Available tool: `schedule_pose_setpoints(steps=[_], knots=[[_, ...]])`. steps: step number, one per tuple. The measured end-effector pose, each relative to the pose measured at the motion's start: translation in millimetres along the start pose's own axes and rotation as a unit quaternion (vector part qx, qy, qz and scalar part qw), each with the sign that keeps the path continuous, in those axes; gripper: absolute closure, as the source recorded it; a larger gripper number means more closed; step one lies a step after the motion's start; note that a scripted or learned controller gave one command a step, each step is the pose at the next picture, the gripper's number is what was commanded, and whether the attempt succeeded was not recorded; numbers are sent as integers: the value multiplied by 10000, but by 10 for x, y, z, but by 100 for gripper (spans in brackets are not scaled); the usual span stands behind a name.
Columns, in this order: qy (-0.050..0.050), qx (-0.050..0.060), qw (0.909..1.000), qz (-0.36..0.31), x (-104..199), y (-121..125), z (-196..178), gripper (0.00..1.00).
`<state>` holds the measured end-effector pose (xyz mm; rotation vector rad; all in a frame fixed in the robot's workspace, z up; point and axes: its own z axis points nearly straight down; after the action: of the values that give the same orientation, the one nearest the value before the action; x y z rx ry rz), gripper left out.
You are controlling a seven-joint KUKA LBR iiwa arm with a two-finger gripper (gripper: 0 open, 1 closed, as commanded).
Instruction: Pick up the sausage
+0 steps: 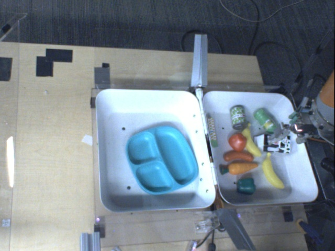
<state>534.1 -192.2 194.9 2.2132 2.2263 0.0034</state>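
Note:
The sausage (pixel 238 156) is a reddish-brown oblong lying flat near the middle of the right bin (pixel 301 192). It sits between a red tomato (pixel 237 141) above it and an orange carrot (pixel 243 167) just below it. My gripper (pixel 277 143) reaches in from the right edge and hovers low over the right half of that bin, to the right of the sausage and a little farther back. It is apart from the sausage, with a yellow banana (pixel 252 143) between them. Nothing shows in its grasp.
The right bin also holds a green can (pixel 238 116), a green bottle (pixel 265 120), a second banana (pixel 272 173) and a dark green pepper (pixel 245 185). A blue divided tray (pixel 161 158) lies in the left bin (pixel 112 140). A metal post (pixel 199 61) stands behind the bins.

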Motion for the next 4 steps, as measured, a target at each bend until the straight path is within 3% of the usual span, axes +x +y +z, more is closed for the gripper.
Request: schedule_pose_setpoints(steps=[1, 2, 3, 4], knots=[[1, -7, 10000, 85, 936, 431, 224, 0], [3, -4, 9999, -115, 1101, 113, 1008, 0], [5, -29, 9999, -115, 1105, 132, 894, 100], [6, -20, 9851, -1719, 2446, 253, -600, 100]])
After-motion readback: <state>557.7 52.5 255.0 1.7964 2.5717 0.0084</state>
